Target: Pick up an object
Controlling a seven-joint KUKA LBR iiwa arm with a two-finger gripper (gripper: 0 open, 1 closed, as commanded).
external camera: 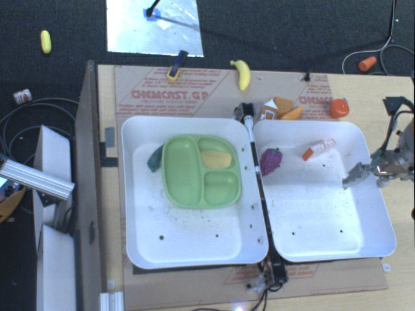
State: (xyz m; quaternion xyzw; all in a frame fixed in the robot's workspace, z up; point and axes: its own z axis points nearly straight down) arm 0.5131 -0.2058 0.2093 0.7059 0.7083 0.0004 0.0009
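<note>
My gripper (358,173) reaches in from the right and hovers over the right rim of the right bin (324,238). It holds nothing that I can see. In that bin lie a purple bunch of grapes (270,160) near the left wall and an orange-and-white tube (318,149) towards the back, both well left of the gripper. The left bin (188,245) carries a green divided plate (198,172) with a yellow piece (216,158) in its back right compartment. A dark green item (154,158) lies against the plate's left side.
Behind the bins on the cardboard lie a yellow banana (243,74), an orange-and-white cluster (281,109) and a red tomato (338,107). A blue-and-yellow clamp (176,65) sits at the back edge. The front half of the right bin shows bare white floor.
</note>
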